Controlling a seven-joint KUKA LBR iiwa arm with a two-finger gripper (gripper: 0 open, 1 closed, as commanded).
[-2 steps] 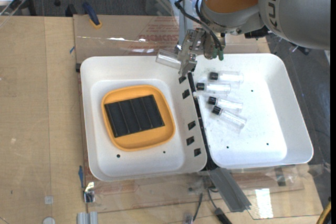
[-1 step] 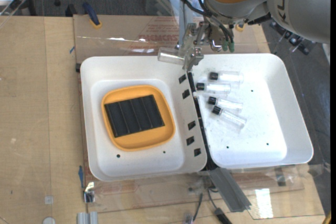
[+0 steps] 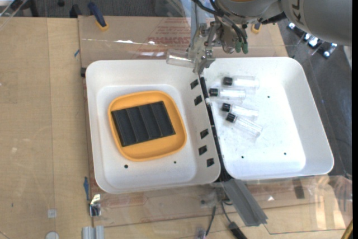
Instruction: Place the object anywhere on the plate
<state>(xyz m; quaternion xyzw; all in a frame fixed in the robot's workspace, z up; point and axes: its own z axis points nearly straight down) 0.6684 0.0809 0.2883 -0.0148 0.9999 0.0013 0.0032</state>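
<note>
While poised above the back rim where the two bins meet, pinching a clear tube point(image 3: 178, 60) between the gripper's point(image 3: 202, 61) fingers, as far as can be judged. Held roughly level, long axis running left to right, most of its length sticking out leftward past the fingers, over the back edge of the left bin point(image 3: 100, 176).

Lying forward and to the left of the tube: the orange plate point(image 3: 120, 145), sitting in the middle of the left bin, with a black ribbed insert point(image 3: 142, 122) covering its centre. Well apart from the tube as yet, and lower.

Open room all along that path; nothing standing between the tube and the plate. Worth minding: the shared rim with its row of black clips point(image 3: 204, 133) just to the right, and the plate's raised edge.

Resting in the right bin point(image 3: 313, 159), near its left side: several more capped tubes point(image 3: 239, 82).
</note>
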